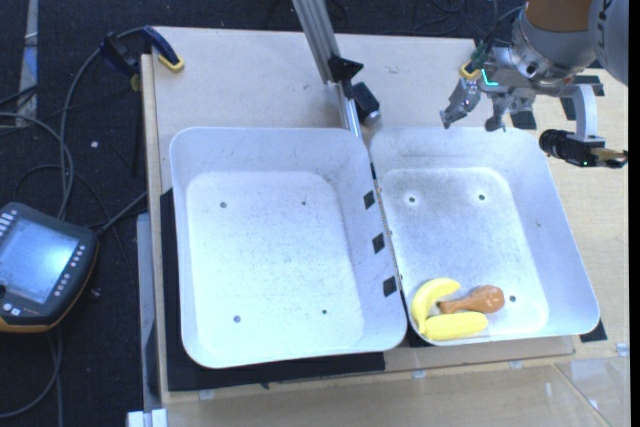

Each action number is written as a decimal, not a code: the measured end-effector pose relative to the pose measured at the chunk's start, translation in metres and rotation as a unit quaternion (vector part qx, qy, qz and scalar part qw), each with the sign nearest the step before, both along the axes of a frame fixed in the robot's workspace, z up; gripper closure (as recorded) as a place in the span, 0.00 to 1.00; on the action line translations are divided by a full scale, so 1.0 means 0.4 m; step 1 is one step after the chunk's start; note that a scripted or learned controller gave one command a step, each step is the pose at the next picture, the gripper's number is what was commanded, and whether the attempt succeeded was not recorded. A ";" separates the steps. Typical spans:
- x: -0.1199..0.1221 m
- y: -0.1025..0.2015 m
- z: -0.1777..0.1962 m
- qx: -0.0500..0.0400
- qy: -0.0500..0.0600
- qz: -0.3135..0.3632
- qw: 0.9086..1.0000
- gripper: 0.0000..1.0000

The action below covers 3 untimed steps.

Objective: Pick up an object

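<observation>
1. Our gripper (pixel 476 111) hangs over the far rim of the right bin (pixel 560 215), its two fingers spread apart with nothing between them.
2. The things we could pick lie well apart from it, toward the near edge of that same bin: a curved yellow banana (pixel 430 296), a straight yellow piece (pixel 457 326) just beside it, and a brown drumstick-shaped toy (pixel 474 300) touching both.
3. From the gripper, the cluster lies almost straight toward the camera, slightly to the view's left, and lower down.
4. The drumstick toy and the yellow piece run roughly along the bin's near wall, so we judge a grasp across their short width needs the fingers to straddle that line.
5. The left bin (pixel 200 215) lies further from the gripper.
</observation>
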<state>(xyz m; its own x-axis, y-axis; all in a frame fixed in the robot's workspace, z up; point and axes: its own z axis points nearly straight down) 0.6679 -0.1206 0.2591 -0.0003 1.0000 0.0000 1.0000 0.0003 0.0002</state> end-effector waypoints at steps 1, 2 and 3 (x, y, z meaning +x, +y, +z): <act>0.000 0.000 0.000 0.000 0.000 0.000 1.000 0.00; 0.018 -0.014 -0.137 0.000 0.003 0.000 1.000 0.00; 0.015 -0.011 -0.243 0.000 0.002 0.000 1.000 0.00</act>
<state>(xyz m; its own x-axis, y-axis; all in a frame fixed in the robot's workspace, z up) 0.6738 -0.1251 0.1621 -0.0003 1.0000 0.0003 1.0000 0.0003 -0.0033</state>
